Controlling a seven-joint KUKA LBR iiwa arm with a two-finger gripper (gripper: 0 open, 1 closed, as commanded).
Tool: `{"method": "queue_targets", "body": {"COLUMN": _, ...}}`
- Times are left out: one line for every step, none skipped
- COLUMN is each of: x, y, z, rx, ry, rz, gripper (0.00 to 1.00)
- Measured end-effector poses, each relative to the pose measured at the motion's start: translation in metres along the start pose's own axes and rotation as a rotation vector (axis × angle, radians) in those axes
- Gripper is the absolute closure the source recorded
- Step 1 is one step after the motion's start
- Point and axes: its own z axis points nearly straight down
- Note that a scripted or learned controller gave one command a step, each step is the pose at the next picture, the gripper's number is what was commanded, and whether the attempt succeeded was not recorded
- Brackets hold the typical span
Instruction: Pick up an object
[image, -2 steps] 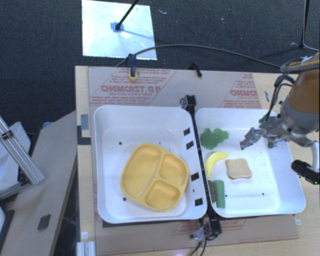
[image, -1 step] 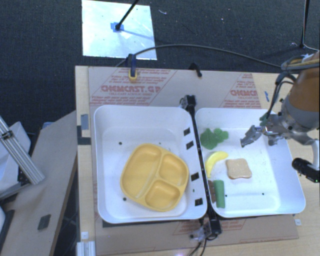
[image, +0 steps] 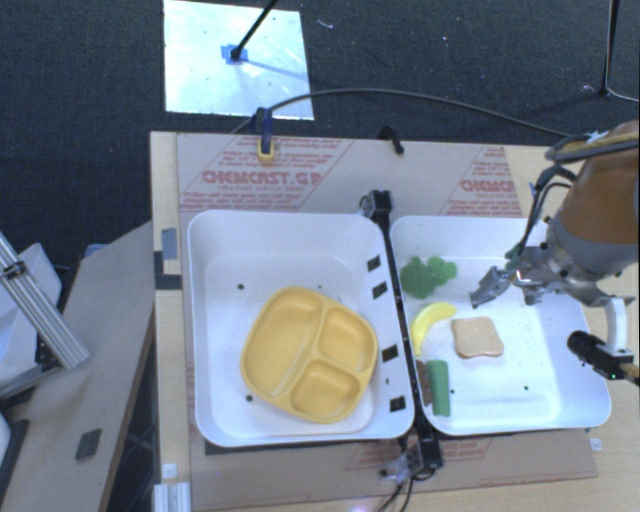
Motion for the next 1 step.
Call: {"method": "queue_targets", "body": {"x": -0.0051, "y": -0.0026, "z": 0.0612, "rx": 0.002, "ry": 0.000, "rz": 0.000, "gripper": 0.00}}
